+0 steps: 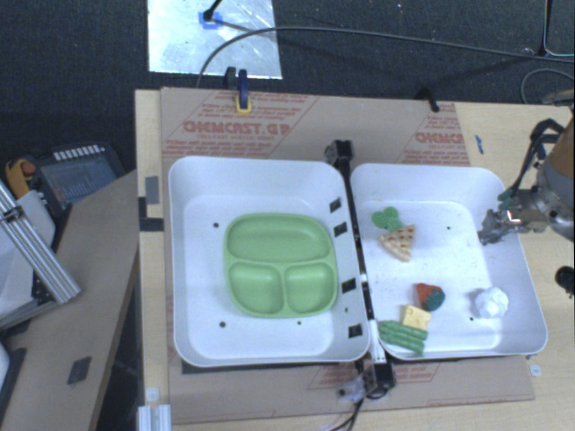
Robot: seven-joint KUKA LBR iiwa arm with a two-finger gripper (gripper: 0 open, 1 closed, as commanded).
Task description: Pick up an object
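White plastic, smooth and glossy, makes up both shallow bins on the desk. The left bin carries a pale green tray with rounded corners and three moulded compartments. The right bin holds small toy foods: a green leafy piece touching a tan, dotted cracker wedge near the divider, a red and teal lump lower down, a yellow cube just beside it, a ribbed green bean pod at the bottom edge, and a crumpled white ball toward the right wall. The metal claw hangs over the bin's right side, above the white ball and well apart from the cracker wedge. From where I stand I cannot tell how its tips are set.
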